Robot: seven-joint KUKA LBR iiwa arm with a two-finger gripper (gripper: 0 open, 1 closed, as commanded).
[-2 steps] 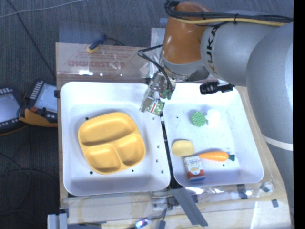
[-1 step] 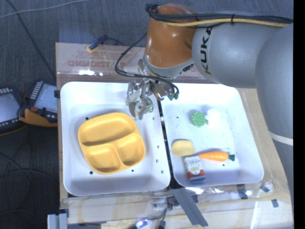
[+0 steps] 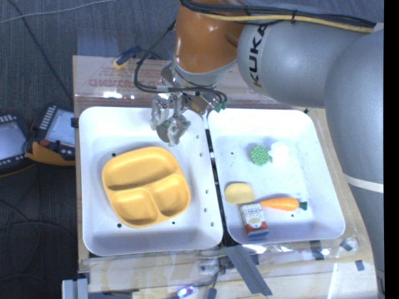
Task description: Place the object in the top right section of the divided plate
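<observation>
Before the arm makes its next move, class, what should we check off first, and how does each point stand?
1. Yellow divided plate sits flat in the left bin: ok.
2. Top right section of the plate free of objects: ok.
3. Tool hangs above the left bin, past the plate's upper edge: ok.
4. Object between the tool's fingers: cannot tell.
5. Carrot, yellow piece, small carton and green piece lie in the right bin, not on the plate: not ok.
</observation>
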